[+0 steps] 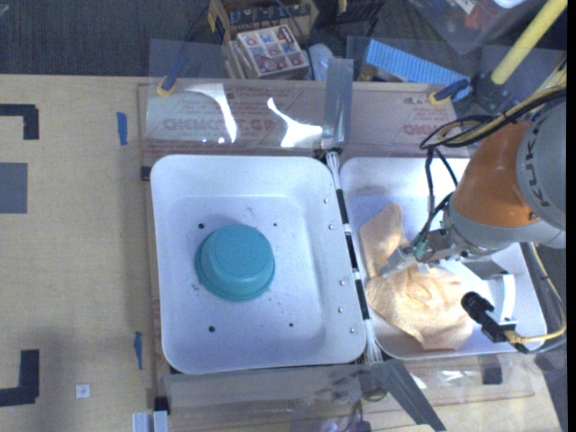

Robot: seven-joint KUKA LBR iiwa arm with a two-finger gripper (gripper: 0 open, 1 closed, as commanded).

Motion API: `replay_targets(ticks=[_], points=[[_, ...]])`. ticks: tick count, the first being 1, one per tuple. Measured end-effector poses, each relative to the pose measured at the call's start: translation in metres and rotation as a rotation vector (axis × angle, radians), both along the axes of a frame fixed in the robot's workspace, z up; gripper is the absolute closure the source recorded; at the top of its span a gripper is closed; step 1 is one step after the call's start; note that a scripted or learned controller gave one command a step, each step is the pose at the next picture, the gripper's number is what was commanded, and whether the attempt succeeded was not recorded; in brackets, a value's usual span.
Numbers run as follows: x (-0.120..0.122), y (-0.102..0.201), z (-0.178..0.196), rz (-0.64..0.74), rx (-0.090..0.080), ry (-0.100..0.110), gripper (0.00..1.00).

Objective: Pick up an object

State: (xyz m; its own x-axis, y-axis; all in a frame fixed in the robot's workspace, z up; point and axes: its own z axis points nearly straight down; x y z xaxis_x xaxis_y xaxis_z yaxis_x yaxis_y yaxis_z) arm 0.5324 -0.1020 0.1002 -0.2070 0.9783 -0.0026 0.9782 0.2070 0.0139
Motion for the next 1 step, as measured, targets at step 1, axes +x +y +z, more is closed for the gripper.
replay_targets(ticks=[1], points=[[0.0093, 0.0009, -0.0102, 0.052, -0.003, 0.003, 0.00]])
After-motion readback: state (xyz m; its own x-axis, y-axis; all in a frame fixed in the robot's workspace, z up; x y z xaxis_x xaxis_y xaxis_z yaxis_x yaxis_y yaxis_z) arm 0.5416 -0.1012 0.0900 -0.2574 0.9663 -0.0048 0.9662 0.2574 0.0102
